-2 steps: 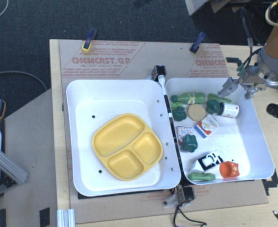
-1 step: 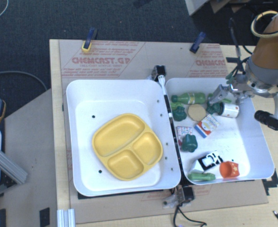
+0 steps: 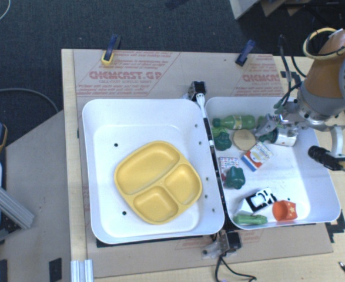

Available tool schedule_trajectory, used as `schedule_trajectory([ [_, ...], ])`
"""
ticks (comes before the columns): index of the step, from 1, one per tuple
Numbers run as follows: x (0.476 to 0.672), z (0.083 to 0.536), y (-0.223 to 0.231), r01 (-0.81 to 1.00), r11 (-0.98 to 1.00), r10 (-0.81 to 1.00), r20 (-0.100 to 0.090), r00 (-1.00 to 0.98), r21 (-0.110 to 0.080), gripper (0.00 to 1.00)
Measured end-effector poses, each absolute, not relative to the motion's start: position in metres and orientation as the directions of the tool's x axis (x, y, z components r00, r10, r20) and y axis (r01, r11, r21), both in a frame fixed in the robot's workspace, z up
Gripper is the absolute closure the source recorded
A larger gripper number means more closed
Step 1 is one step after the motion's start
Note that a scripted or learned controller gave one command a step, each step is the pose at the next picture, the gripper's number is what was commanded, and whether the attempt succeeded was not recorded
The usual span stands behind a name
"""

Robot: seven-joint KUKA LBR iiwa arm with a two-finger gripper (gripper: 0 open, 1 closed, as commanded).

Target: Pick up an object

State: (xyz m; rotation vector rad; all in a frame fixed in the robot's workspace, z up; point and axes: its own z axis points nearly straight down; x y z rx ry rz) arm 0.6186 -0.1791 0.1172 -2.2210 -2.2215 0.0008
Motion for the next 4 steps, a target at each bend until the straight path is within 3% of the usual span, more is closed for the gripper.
schedule_trajectory([
  [1, 0.624, 0.111, -0.181, 1.000, 0.000, 1.000, -0.008, 0.000, 0.021, 0.00],
  [2, 0.626, 0.123, -0.183, 1.000, 0.001, 1.000, -0.013, -0.001, 0.027, 1.00],
  [3, 0.624, 0.171, -0.175, 1.000, 0.002, 1.000, -0.002, -0.002, 0.006, 1.00],
  [4, 0.625, 0.225, -0.175, 1.000, 0.001, 1.000, -0.003, -0.001, 0.007, 1.00],
])
